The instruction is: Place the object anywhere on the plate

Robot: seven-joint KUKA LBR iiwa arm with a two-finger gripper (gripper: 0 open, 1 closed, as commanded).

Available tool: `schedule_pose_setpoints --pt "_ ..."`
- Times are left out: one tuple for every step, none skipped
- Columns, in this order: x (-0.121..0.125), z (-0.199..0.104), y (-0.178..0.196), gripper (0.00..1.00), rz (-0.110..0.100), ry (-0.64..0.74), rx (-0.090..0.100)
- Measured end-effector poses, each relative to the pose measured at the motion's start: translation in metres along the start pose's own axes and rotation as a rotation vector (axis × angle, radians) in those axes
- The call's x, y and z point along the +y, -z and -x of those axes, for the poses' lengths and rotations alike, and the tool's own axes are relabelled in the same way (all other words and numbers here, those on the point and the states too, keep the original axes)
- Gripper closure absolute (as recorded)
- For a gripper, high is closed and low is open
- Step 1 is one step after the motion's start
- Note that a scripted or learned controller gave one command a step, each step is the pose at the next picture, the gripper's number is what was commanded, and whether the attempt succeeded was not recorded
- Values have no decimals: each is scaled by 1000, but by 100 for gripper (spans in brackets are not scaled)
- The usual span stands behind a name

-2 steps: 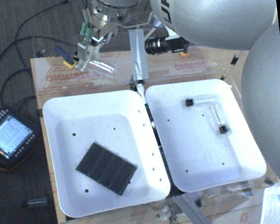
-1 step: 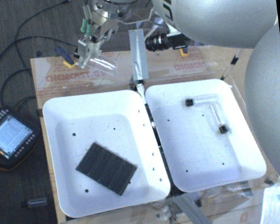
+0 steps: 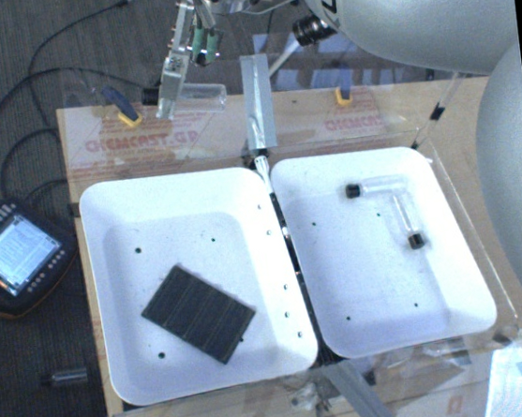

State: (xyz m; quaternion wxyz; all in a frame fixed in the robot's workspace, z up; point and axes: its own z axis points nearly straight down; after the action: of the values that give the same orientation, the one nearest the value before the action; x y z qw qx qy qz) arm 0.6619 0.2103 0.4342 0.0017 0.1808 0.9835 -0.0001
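A dark grey ribbed rectangular plate [image 3: 199, 313] lies flat and turned at an angle in the left bin [image 3: 112, 221], toward its front. A clear L-shaped tube [image 3: 392, 203] with black caps at both ends rests in the back half of the right bin [image 3: 460, 292]. My gripper [image 3: 181, 92] hangs high over the bench's back edge, behind the left bin and well away from both the tube and the plate. A clear, glassy piece shows at its tip; what it is stays unclear.
The grey arm fills the upper right and right side. A metal post [image 3: 258, 109] stands behind the seam between the bins. A teach pendant [image 3: 14, 254] lies on the floor at the left, with cables running behind the bench.
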Motion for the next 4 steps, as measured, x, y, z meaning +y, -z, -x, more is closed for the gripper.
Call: schedule_pose_setpoints --pt "0 1 10 100 1 -1 -3" --pt "1 1 19 100 3 -2 -5" --pt "2 2 29 100 5 -3 -8" --pt "2 2 38 100 7 -4 -10"
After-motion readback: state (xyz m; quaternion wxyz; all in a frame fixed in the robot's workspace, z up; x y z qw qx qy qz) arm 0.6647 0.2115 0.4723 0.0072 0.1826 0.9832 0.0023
